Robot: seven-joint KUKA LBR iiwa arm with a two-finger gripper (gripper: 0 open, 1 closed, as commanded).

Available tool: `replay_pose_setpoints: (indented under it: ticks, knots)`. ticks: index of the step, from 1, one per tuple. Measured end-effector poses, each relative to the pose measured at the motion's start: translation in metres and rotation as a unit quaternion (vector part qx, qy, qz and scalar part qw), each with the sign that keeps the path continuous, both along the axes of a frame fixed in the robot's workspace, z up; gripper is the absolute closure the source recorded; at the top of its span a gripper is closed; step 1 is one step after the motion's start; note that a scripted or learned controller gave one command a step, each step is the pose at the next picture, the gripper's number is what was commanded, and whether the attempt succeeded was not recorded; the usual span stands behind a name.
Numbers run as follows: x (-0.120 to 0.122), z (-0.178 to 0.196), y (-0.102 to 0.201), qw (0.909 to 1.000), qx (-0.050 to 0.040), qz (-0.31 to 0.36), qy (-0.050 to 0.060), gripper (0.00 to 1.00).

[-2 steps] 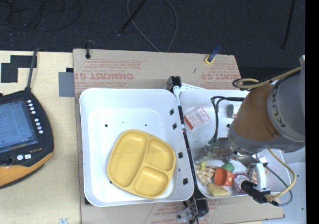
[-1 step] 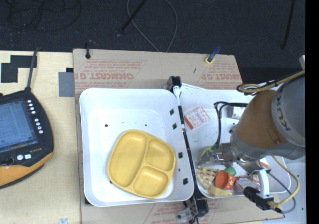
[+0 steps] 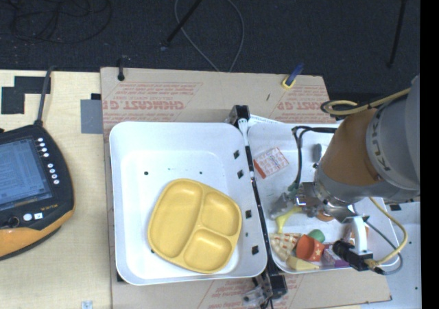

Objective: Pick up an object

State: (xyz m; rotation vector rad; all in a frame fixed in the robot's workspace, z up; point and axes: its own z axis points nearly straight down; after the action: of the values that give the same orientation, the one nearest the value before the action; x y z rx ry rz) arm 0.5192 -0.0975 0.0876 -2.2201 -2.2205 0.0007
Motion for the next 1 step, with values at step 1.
replay_pose_setpoints:
  ticks: [1]
  knots:
    - [0.0124,-0.0001,-0.0033,1.0000,0.0002,0.000,0.001,0.00]
